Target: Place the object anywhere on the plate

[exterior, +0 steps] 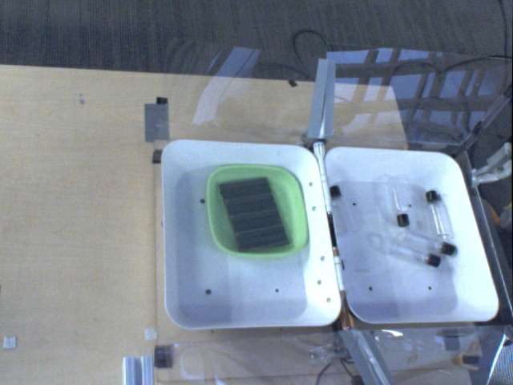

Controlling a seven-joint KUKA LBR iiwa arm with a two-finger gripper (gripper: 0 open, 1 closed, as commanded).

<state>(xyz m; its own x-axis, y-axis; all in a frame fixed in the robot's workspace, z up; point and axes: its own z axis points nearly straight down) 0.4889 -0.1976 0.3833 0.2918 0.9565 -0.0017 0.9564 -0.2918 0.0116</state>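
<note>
White plastic marks the closest edge of this scene: two shallow bins side by side on a pale wooden bench, seen from above at a slant. The left bin (172,239) and the right bin (473,295) meet at a narrow seam down the middle.

Toward the near side of the right bin lies a clear vial (413,251) with a black cap. Just behind it is a longer clear tube (437,215), black at both ends and lying roughly near to far. A small black cap (402,219) sits just beside the tube, and another black cap (334,191) lies close to the seam.

A lime-green plate (298,215), square with rounded corners, sits in the far half of the left bin. A dark ribbed block (254,213) lies flat on it, wholly within the rim. The block's long axis runs near to far, with its near end leaning slightly right.

The arm would reach in from the right. Any approach to the plate therefore has to cross the right bin and the seam, heading left. Whether the gripper is spread or pressed together cannot be told from this view.

If the dark block is the object meant, the task looks finished, since it already rests on the plate. If one of the vials is meant, it is well apart from the plate and has to travel left.

Beyond the bins the bench continues, then grey carpet.
</note>
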